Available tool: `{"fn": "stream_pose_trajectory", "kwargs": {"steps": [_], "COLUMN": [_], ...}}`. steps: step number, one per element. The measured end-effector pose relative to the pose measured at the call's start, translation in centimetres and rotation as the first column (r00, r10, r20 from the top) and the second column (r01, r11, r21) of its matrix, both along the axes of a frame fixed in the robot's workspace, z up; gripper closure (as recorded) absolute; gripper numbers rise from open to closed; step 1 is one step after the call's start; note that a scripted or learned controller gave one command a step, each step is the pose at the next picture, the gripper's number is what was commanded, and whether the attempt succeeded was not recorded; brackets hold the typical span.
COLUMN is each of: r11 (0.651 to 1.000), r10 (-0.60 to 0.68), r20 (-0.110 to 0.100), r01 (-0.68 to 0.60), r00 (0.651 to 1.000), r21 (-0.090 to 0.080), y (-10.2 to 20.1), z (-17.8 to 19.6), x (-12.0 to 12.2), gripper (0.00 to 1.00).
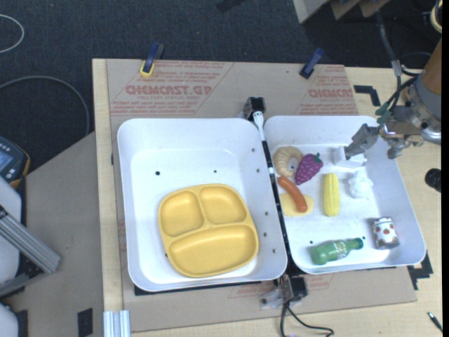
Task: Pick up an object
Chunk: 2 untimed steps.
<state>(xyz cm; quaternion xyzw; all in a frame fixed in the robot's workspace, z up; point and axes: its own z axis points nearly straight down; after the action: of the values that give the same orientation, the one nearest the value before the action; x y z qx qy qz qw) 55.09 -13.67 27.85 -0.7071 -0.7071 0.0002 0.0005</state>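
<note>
1 gripper hovering above right bin.

A brown bench bears two white bins side by side.

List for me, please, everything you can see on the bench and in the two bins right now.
Divided plate: one, yellow, left bin.
Bottle: one, green, lying at right bin's near edge.
Corn cob: one, yellow, right bin's middle.
Grapes: one bunch, purple, beside the corn.
Hot dog: one, orange-red, right bin's left side.
Pastry: one, tan, above hot dog.
Small can: one, red-white, right of bottle.
Clamps: two, bench's far edge.
Gripper: grey, over right bin's far side.
</note>
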Motion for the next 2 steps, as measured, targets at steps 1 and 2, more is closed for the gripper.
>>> {"fn": "stream_pose_trajectory", "kwargs": {"steps": [1,2], "r11": [1.0,1.0], "r10": [0.011,0.001], "r20": [0.008,0.006], "r01": [-0.011,-0.001], "r00": [1.0,1.0], "r21": [0.002,-0.001], "y": [9.86,9.26], "z": [5.75,6.47], "x": [-2.84,-2.75], "gripper": [0.0,1.0]}}
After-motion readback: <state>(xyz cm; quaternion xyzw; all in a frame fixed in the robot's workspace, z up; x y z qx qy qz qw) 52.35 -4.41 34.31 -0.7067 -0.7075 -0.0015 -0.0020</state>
